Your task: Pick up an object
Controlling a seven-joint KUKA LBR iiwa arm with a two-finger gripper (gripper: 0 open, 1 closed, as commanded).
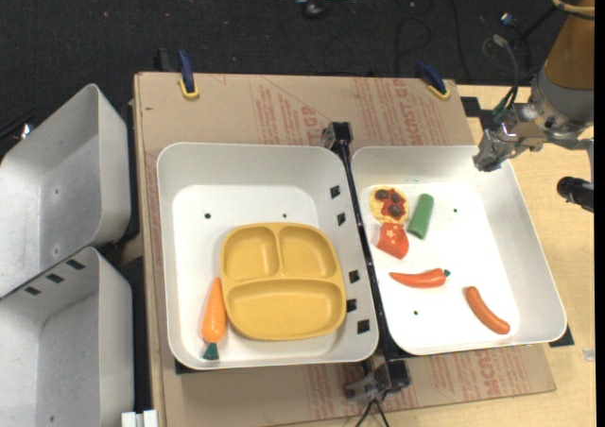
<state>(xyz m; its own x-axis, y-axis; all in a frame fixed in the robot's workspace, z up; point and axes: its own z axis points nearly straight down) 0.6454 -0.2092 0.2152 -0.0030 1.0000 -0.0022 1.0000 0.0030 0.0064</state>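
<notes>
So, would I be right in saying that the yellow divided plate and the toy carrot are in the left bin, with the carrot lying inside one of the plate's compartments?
Not quite. The camera view shows the yellow divided plate and the toy carrot in the left bin, but the carrot lies on the bin floor beside the plate's left edge, not inside a compartment.

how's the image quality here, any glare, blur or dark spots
Camera view: lighting is even and soft, the white bins bright without washing out; the floor at the top is dark and murky; the food items stay sharp, like the chili pepper; the gripper at the right edge looks slightly soft.
</notes>
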